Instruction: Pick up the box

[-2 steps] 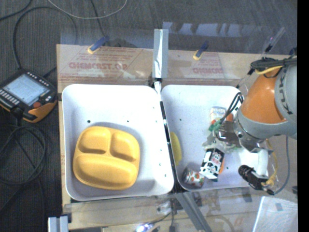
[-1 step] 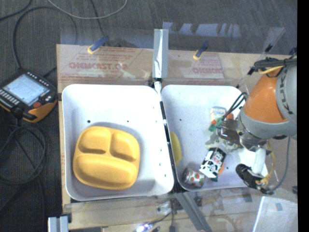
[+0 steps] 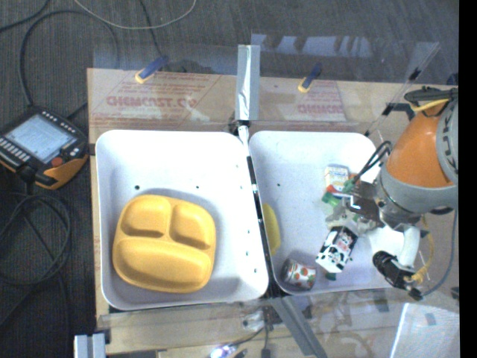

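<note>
A black-and-white cow-patterned box (image 3: pixel 336 250) lies tilted on the floor of the right bin (image 3: pixel 298 162), near its front edge. A smaller box with a yellow and white top (image 3: pixel 337 173) lies farther back, and a green and red item (image 3: pixel 335 194) sits just in front of it. My gripper (image 3: pixel 349 212) hangs low over the right bin, between the small box and the cow-patterned box and just above the latter's upper end. The grey arm with its orange band (image 3: pixel 416 154) reaches in from the right and hides the bin's right side.
A red-and-white patterned can (image 3: pixel 298 273) lies at the right bin's front left corner. A yellow object (image 3: pixel 270 230) rests against the divider wall. The left bin (image 3: pixel 119 151) holds a large yellow compartment tray (image 3: pixel 165 242). A teach pendant (image 3: pixel 41 146) sits off the bench to the left.
</note>
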You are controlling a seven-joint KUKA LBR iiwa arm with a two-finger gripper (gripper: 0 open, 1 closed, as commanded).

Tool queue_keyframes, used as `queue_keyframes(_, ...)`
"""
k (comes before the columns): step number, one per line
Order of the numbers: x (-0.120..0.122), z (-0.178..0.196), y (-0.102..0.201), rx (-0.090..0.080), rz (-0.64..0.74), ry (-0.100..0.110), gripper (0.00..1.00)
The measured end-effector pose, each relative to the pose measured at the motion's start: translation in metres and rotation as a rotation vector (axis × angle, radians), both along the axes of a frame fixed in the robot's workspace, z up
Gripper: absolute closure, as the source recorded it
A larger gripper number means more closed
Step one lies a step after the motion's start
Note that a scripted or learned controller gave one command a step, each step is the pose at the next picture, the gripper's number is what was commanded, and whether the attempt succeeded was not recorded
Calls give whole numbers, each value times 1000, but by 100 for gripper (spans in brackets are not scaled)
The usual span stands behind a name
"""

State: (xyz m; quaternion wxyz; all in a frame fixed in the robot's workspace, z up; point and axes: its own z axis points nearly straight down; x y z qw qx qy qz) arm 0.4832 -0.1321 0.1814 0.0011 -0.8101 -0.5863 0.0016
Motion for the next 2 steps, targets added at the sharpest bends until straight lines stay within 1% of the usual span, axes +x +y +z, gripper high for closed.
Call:
queue_keyframes(1,0,0,1,-2,108,1,100)
queue_keyframes(2,0,-2,-12,-1,206,0,100)
